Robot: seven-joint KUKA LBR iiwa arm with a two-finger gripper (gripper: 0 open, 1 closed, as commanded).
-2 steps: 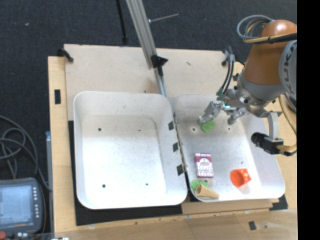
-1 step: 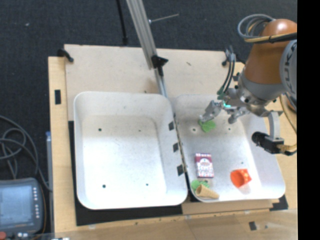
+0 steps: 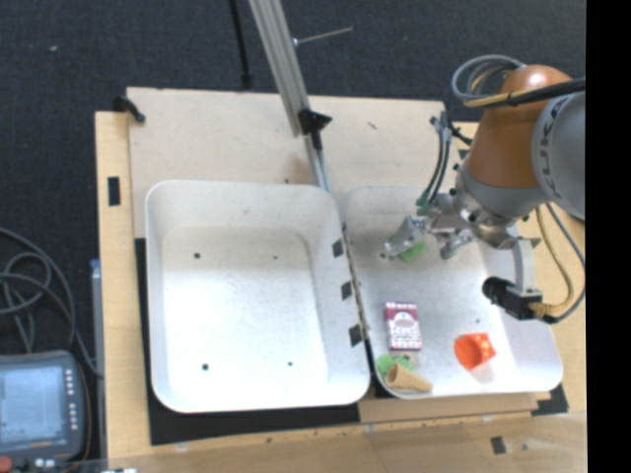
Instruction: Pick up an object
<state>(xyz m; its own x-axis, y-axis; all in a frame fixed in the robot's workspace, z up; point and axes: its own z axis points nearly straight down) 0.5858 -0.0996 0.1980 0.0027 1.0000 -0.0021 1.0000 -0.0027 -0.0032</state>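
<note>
Claw (image 3: 426,239) low in right bin (image 3: 513,377), pinching small green object (image 3: 413,250). Next: lift straight up w/o slip.

Arm (image 3: 552,156) enters frame: grey shell, rounded orange band above wrist, glossy. Grey hoses loop over top of orange section. Thin green and black cables run down left side toward wrist. Metal claw (image 3: 426,242) at end, silver-grey, angular brackets. Black cylindrical fitting below, with yellow-orange cable trailing off.
</note>
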